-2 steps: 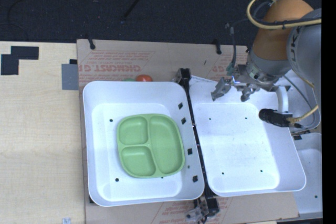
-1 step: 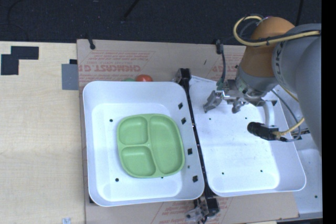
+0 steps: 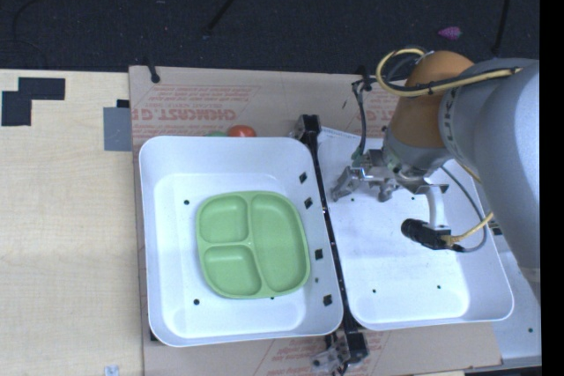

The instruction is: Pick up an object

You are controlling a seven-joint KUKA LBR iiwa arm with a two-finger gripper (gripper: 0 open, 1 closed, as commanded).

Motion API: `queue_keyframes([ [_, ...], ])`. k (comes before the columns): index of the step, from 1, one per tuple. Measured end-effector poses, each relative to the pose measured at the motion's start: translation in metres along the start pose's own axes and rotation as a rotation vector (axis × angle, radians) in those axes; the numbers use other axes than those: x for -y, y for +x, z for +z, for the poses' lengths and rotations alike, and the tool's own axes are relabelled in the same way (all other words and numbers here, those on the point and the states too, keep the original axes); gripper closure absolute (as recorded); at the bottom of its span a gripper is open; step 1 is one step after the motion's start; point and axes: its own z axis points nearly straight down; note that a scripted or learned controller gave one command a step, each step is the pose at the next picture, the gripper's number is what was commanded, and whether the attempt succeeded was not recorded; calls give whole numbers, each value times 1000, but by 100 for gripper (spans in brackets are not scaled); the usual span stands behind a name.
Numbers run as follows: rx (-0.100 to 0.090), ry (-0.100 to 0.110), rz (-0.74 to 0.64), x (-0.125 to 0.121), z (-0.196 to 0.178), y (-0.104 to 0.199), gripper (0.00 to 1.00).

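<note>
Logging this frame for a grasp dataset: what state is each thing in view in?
Green divided plate: lying flat, right side up, in the left bin.
Right bin: arm reaching in over its upper part.
Gripper: low over the right bin's upper left part, nothing seen between its fingers.
Small red object: outside the bins, behind the left bin's far rim, partly hidden.

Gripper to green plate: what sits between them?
In the camera view, the black divider where the bins meet lies between the gripper and the green plate.
</note>
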Motion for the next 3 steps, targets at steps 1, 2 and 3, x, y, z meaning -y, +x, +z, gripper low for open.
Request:
queue_keyframes([
  [1,0,-2,2,-1,-13,-1,100],
  [2,1,-8,4,7,-62,3,100],
  [3,1,-8,6,16,-116,-4,100],
])
